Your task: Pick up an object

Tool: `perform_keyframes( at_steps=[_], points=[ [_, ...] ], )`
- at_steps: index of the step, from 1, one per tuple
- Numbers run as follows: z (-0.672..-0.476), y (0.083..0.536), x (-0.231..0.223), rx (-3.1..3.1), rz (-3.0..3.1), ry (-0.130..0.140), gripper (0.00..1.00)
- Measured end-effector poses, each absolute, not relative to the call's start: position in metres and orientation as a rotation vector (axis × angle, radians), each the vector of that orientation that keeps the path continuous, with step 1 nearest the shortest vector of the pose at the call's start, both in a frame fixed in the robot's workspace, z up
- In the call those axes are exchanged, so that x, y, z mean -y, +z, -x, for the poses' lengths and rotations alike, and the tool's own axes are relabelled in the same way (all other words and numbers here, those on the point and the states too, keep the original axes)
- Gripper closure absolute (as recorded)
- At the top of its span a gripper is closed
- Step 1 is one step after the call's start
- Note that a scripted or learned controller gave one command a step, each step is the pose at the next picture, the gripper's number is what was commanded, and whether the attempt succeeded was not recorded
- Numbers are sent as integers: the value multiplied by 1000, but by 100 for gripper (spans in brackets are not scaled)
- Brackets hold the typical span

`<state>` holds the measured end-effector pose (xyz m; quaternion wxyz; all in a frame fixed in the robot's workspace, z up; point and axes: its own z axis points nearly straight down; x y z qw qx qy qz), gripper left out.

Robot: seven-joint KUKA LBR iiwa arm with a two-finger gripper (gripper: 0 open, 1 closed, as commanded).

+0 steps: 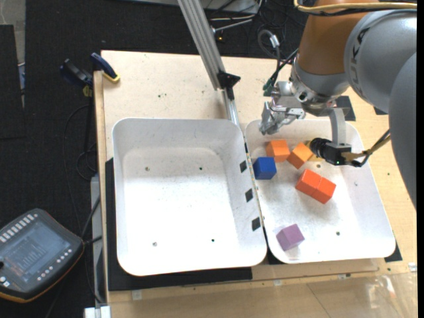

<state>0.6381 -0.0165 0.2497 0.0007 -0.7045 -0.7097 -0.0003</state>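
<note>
Pale worktop [172, 85] under the slanted camera view carries two white bins, and the jaws [270, 126] hang over the far-left corner of the right bin [371, 237], whether apart or together I cannot tell, nothing visibly between them. Just below, the small orange cube [279, 150] has no real long axis, faces skewed to the bin walls. Its neighbours, the blue cube [265, 168] and another orange block [301, 155], sit close, so a descent could nudge or straddle two

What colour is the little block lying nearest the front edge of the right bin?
Purple, a pale lilac shade; the block shows plainly in the camera view.
</note>
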Motion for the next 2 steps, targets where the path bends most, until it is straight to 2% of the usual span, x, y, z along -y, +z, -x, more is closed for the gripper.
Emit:
perform_keyframes(
  at_steps=[2],
  points=[
    [-646,245,-83,2231,2211,-4,100]
  ],
)
